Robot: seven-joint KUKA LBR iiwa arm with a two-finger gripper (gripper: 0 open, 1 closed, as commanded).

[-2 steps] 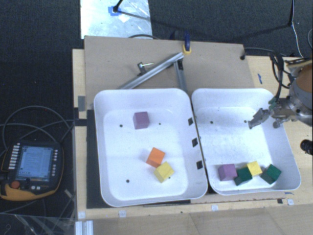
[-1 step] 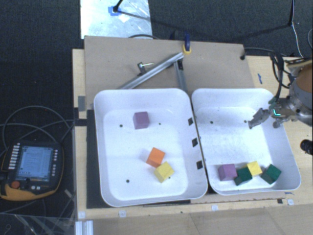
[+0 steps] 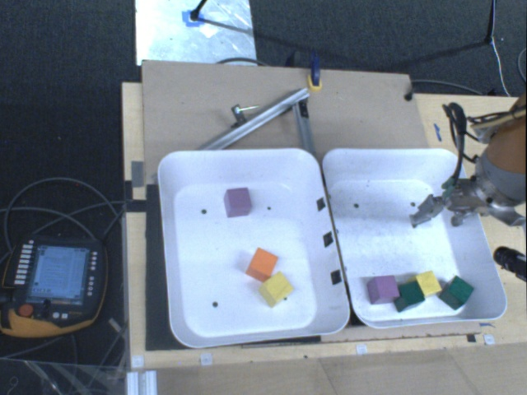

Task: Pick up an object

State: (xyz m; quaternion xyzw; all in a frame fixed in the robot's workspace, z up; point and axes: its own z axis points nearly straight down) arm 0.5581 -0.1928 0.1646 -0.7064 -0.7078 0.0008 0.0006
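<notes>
Four blocks [image 3: 418, 290] crowd the right bin's [image 3: 362, 179] near wall; jaws [image 3: 436, 209] above, state unclear.

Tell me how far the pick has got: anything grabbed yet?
Nothing looks picked. The gripper hangs over the right bin, with no block between its fingers. The purple block, yellow block and two green blocks lie along its near wall. Descent, grasp and lift remain.

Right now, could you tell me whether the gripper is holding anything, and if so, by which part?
Nothing is held. The gripper hangs over bare floor of the right white bin, apart from the small coloured cubes along its near edge.
</notes>
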